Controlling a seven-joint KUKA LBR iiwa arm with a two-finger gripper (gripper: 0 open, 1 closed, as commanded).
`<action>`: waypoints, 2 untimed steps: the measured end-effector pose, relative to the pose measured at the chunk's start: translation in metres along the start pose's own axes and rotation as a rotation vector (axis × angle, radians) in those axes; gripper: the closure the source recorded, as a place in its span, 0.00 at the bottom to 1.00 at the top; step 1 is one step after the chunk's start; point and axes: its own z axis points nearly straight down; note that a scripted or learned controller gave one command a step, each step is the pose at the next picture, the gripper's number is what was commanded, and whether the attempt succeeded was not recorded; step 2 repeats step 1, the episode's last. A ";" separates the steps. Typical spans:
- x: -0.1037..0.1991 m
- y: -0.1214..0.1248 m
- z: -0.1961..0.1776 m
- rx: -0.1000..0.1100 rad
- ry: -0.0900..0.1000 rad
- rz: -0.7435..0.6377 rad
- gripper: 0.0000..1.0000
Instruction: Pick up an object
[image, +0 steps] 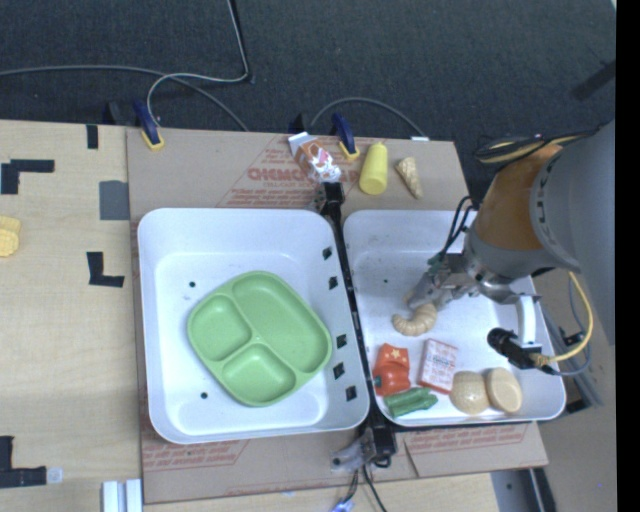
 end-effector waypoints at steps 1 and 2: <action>0.060 -0.009 -0.096 0.000 -0.001 0.001 1.00; 0.060 -0.009 -0.096 0.000 -0.001 0.001 1.00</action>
